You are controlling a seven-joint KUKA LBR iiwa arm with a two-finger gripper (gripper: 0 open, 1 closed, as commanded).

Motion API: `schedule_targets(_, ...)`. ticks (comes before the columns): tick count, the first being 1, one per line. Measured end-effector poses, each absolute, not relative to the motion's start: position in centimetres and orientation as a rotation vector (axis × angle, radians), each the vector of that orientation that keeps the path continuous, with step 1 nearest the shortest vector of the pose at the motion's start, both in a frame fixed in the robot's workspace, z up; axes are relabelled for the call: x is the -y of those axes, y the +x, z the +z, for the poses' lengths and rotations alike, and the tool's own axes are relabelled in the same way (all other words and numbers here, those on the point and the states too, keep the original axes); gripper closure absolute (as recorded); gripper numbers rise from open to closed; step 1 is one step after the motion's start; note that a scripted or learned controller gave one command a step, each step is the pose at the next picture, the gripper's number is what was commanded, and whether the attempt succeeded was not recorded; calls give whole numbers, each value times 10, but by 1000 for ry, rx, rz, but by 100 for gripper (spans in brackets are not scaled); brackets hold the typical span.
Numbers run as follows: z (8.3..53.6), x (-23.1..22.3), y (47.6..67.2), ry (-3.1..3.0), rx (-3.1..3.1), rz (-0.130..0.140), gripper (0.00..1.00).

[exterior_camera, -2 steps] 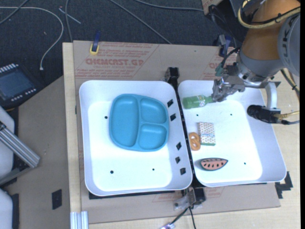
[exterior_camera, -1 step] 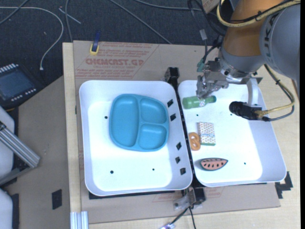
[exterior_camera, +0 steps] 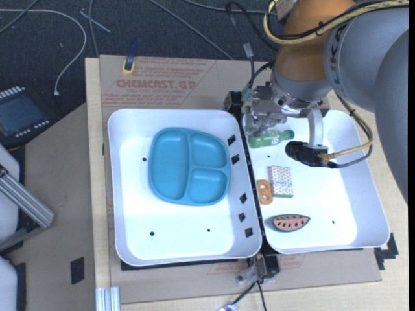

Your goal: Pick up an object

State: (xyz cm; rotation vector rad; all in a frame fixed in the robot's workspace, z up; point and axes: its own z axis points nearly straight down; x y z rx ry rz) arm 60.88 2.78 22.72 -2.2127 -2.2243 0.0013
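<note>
Hovering our claw (exterior_camera: pixel 264 123) right over the pale green translucent bottle (exterior_camera: pixel 272 137), grip state we cannot tell; nothing lifted yet.

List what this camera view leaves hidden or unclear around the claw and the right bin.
- Claw: its fingertips blur into the green item, so grip and finger state are unreadable.
- Green item: partly covered by the claw; its shape is unclear.
- Right bin: its far corner is hidden by the arm.
- Patterned packet: print too small to read.

Pale green object (exterior_camera: pixel 272 137) lies in right bin's (exterior_camera: pixel 363 193) far-left corner.
</note>
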Motion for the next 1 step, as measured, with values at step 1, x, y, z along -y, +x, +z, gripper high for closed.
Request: schedule_targets(1,235,-82,615,-2215,2228,-4,100)
